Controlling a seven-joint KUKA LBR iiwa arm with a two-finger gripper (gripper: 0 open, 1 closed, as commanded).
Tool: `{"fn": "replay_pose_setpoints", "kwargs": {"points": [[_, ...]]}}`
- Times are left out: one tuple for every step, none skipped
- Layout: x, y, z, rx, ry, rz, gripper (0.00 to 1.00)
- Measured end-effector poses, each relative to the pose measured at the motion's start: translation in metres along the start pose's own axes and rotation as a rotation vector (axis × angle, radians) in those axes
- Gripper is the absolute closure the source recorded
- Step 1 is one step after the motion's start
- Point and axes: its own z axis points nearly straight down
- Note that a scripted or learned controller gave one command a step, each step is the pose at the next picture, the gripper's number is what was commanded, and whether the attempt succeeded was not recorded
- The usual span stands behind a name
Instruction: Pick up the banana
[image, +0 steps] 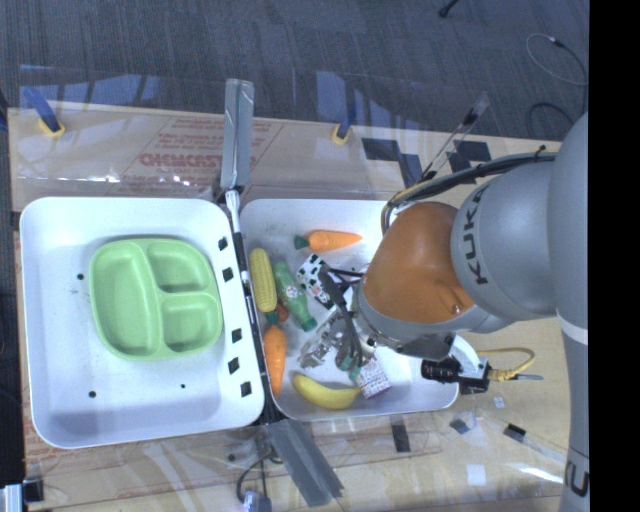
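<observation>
A: So, the arm (500, 240) is hanging over the right bin (425, 400), and its gripper (345, 345) is sitting low among the clutter; whether the jaws are open, I cannot tell

B: The banana (322, 391) is lying by that bin's near edge, just beside the gripper. I'm judging it light, soft, smooth and easily bruised, so the thick middle is looking best

A: "KUKA" is showing on the arm; the bench sheet's red print is staying unreadable
</observation>
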Motion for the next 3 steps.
{"fn": "replay_pose_setpoints", "kwargs": {"points": [[0.000, 0.000, 0.000, 0.000, 0.000, 0.000, 0.00], [-0.009, -0.014, 0.024, 0.004, 0.005, 0.256, 0.00], [0.003, 0.004, -0.077, 0.000, -0.002, -0.028, 0.00]]}}
